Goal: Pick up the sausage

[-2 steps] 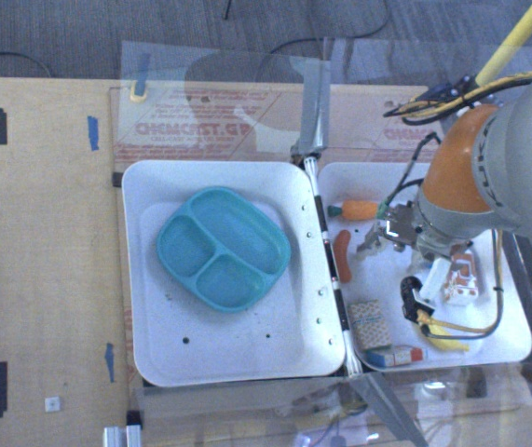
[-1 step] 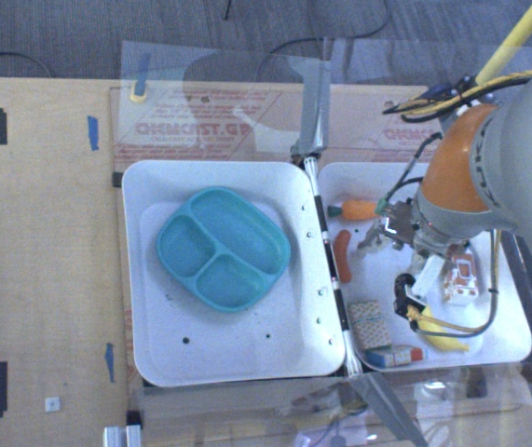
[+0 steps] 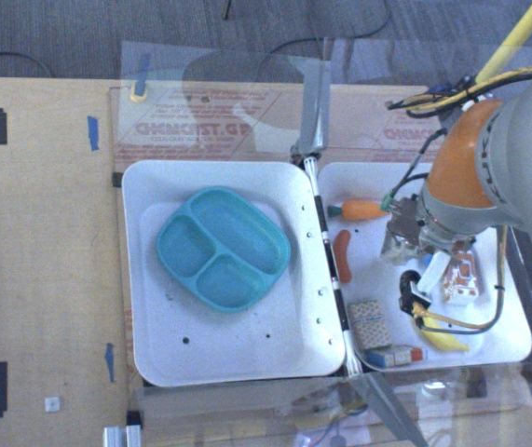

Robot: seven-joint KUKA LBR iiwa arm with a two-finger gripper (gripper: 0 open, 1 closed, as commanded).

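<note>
The sausage is a short reddish-brown link lying lengthwise near the left wall of the right bin. My gripper hangs over the middle of that bin, to the right of the sausage and apart from it. The grey wrist and orange band cover the space behind it. Nothing shows between the gripper and the sausage.
An orange carrot lies just beyond the sausage. A speckled sponge, a small tube, a banana and a white packet fill the near half. The left bin holds a blue divided plate.
</note>
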